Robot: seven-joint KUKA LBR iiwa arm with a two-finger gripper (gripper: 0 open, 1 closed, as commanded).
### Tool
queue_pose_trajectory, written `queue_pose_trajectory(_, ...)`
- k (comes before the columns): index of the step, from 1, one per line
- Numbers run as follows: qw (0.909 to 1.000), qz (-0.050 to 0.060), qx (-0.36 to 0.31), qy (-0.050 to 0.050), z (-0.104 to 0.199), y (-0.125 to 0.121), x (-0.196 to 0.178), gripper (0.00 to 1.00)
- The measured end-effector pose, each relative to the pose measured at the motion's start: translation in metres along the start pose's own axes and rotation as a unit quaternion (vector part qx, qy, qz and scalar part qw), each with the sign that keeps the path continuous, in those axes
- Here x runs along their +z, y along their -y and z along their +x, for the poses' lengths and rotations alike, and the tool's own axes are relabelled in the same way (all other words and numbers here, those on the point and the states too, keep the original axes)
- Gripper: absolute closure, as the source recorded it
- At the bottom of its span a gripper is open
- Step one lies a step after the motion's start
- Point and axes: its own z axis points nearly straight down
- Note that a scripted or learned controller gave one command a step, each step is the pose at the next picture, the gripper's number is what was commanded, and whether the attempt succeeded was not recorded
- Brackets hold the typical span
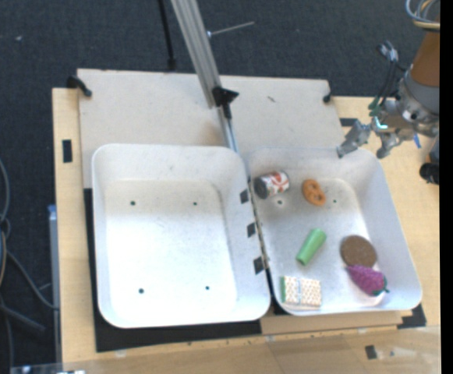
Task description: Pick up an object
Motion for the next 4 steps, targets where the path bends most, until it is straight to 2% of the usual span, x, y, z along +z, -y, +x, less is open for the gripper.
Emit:
queue_pose_trajectory(1,1.0,-0.002,-0.002,0.002,0.0,-0.001,-0.004,0.0)
queue_pose_trajectory(2,1.0,0.0,-0.003,0.001,0.003,0.001,0.059,0.0)
queue_pose_trajectory(4,1.0,-0.001,-0.004,0.002,0.004,-0.002,0.138,0.0)
